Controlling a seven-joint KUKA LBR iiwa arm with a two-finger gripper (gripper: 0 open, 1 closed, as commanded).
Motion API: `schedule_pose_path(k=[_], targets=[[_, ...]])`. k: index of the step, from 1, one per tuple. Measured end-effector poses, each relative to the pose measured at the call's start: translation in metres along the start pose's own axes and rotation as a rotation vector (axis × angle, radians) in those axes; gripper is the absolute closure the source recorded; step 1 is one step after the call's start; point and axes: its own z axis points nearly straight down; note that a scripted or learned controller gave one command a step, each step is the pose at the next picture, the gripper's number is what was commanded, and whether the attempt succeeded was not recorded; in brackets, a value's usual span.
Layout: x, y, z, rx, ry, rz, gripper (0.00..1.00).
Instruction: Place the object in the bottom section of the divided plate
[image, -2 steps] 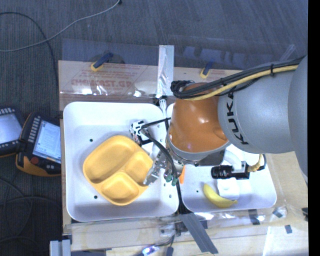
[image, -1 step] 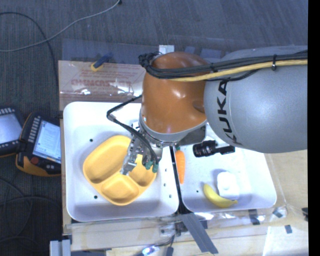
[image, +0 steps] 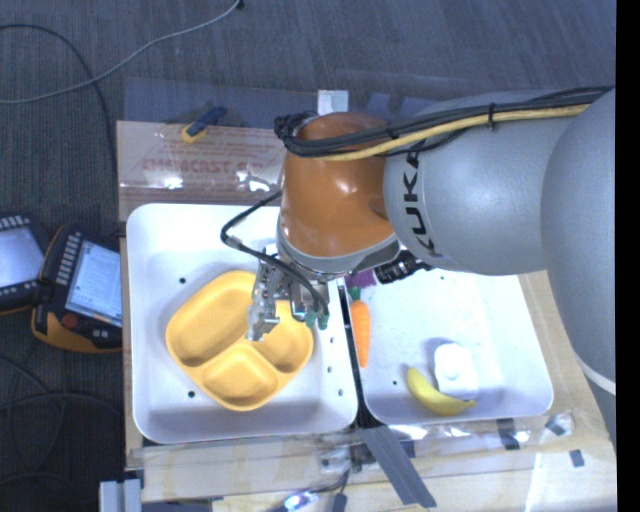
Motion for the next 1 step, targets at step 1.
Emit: schedule_pose_path(k=[1], targets=[[0.0268,0.0802,-0.0269,-0.002,-0.001,0.014,1.0]])
